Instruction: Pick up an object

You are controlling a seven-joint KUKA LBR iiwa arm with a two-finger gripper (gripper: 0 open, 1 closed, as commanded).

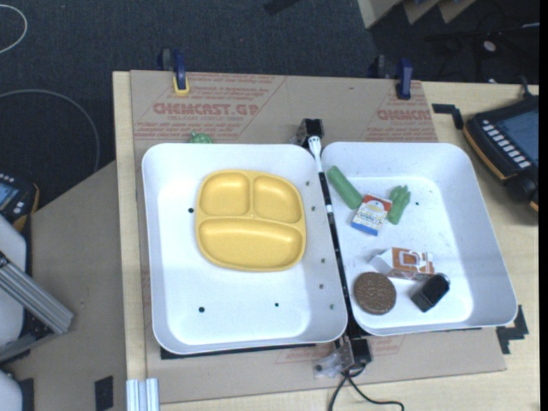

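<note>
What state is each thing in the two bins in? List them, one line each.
Yellow divided plate: upright, lying flat in the left bin, compartments bare.
Green stick: lying slantwise in the right bin.
Small carton: lying on its side.
Green toy: lying beside the carton.
Orange and white packet: crumpled, lying flat.
Brown round cookie: lying flat.
Black block: resting near the cookie, apart from it.

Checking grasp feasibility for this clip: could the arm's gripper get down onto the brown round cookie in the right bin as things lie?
Probably yes. The cookie lies flat near the right bin's front edge with nothing on top; the orange wrapper and black block sit close beside it, apparently apart.
</note>
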